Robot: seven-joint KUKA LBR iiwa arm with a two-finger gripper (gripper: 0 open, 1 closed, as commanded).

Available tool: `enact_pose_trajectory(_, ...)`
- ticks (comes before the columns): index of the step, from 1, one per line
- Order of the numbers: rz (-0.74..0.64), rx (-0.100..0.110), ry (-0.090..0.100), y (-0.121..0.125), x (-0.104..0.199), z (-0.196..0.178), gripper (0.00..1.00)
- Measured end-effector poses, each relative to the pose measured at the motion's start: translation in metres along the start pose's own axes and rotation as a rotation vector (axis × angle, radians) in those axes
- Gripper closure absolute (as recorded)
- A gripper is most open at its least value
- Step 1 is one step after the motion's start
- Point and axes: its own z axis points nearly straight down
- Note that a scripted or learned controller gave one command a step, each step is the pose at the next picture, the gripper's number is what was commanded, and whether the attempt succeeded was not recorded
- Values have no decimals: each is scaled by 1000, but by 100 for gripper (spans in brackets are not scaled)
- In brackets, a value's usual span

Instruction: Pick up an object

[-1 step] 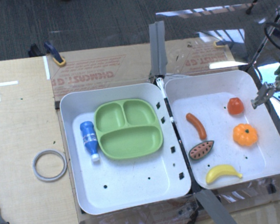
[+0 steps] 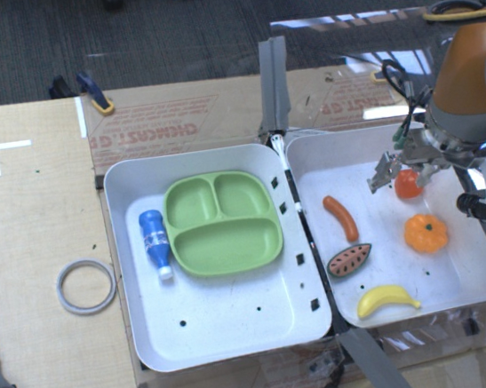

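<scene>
Red tomato [image 2: 409,184] sits in the right bin [image 2: 480,285], near its far right side, and the gripper [image 2: 408,167] is right over it, reaching in from the right. Fingers look spread, one tip to the left of the tomato and one to its right, but whether they touch it or pinch it can't be told from this angle; top of the tomato is partly covered by the gripper. Step in hand, as I judge it: the approach or the start of the grasp, not a lift, since the tomato appears to rest on the bin floor. Next move likely calls for a squeeze centred on the round body, then a straight rise; a round smooth thing could slip out sideways if the grip is off-centre. Tomato looks small, glossy, round, probably a plastic toy. Also in the right bin: orange pumpkin [image 2: 426,234] just in front of the tomato, sausage [image 2: 341,218], watermelon slice [image 2: 349,260], banana [image 2: 387,301]. Left bin [image 2: 219,340] holds a green divided plate [image 2: 224,222] and a blue bottle [image 2: 155,244] beside it.
</scene>
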Motion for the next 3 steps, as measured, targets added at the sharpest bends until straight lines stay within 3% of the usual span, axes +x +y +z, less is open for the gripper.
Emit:
enact_pose_trajectory(1,-26,-1,-1,23,62,61,0)
enact_pose_trajectory(2,-304,-2,0,-31,56,61,0)
enact_pose_trajectory(3,-486,-2,0,-89,52,61,0)
